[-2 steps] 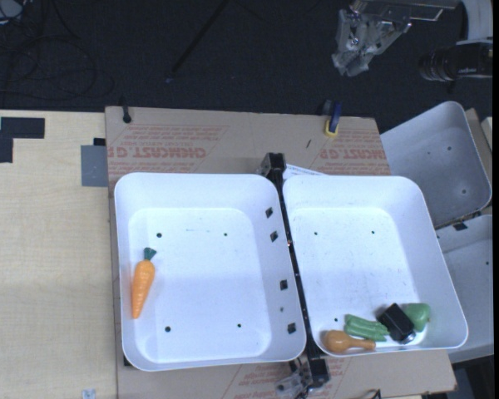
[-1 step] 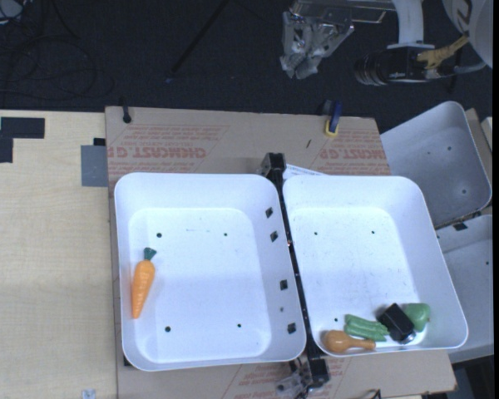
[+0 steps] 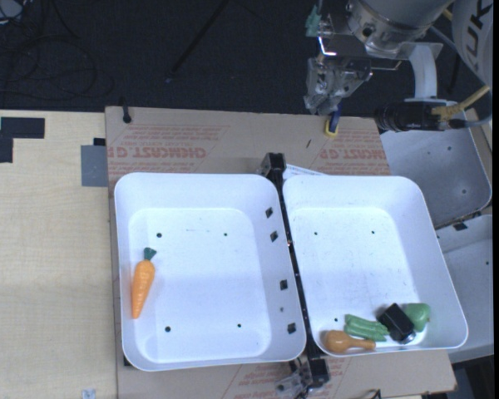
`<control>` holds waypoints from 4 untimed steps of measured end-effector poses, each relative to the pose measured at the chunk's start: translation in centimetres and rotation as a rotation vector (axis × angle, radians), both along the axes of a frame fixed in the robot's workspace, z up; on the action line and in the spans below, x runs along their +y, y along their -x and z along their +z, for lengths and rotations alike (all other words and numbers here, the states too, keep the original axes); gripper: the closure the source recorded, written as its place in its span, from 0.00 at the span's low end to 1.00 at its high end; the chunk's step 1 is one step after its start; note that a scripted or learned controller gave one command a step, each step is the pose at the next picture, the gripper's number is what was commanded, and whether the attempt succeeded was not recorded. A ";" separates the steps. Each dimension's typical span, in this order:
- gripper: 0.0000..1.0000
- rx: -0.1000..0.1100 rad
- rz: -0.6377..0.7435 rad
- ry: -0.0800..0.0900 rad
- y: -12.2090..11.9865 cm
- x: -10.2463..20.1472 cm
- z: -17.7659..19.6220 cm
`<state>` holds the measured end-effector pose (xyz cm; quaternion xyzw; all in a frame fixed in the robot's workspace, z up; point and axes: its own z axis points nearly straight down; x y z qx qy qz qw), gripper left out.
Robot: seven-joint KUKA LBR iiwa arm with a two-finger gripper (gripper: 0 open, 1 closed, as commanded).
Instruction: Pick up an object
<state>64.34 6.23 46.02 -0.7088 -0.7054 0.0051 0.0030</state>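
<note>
An orange toy carrot (image 3: 141,283) with a green top lies near the left wall of the left bin (image 3: 191,191). In the front right corner of the right bin (image 3: 358,191) several small toys are bunched together: a green pea pod (image 3: 366,327), a black block (image 3: 397,322), a green piece (image 3: 417,312) and an orange-brown gourd shape (image 3: 347,342). My gripper (image 3: 332,116) hangs high at the top of the view, behind the far edge of the right bin and well away from every toy. Nothing shows in its grasp.
Both bins sit on a cardboard sheet (image 3: 233,144) on the wooden bench. A black clip (image 3: 273,163) joins the bins at their far edge. A grey metal plate (image 3: 437,165) lies to the right of the right bin.
</note>
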 end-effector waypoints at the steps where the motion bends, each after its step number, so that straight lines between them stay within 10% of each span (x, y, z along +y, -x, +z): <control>1: 1.00 -0.016 0.018 -0.007 0.1 13.2 8.2; 2: 1.00 0.005 0.002 0.001 8.4 9.1 -1.3; 3: 1.00 -0.015 0.015 -0.007 9.0 18.7 6.5; 4: 1.00 0.001 0.004 0.003 7.3 18.0 -3.9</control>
